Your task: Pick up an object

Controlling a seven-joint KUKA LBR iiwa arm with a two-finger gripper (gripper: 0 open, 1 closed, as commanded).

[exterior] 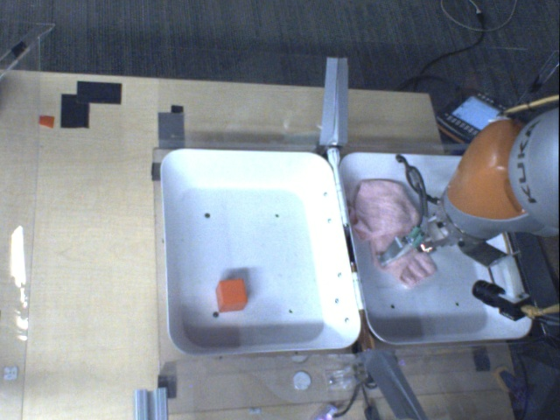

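A crumpled pink cloth [383, 215] lies in the right bin [437, 322], against its left wall. An orange block [232, 295] sits in the left bin [245, 173], toward its front. My gripper [404, 248] reaches in from the right and hangs low over the cloth's lower right part, its metal fingers right at the fabric. A lobe of pink cloth [418, 269] sticks out just below the fingers. Whether the fingers pinch the fabric is too small to make out.
A metal divider post [334, 103] stands behind the seam between the bins. The arm's orange band [492, 178] and grey body cover the right bin's right side. Black and orange markers [79, 103] lie on the wooden bench at far left.
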